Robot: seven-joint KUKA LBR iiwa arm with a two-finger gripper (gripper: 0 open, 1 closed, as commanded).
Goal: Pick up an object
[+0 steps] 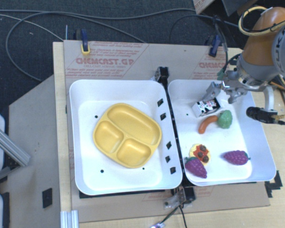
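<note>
The arm (268, 37), rising nearest the lens at the right, is hanging over the right bin (261, 141). The left bin (80, 127) is carrying a yellow divided plate (127, 134). In the right bin two purple grape bunches (236, 157), a green lump (224, 119), an orange sausage (208, 123) and a small pizza slice (200, 152) are lying apart. The gripper (213, 96) is pinching a small white card (205, 107) between its fingers. The grasp looks made; lifting clear is probably what comes next.
</note>
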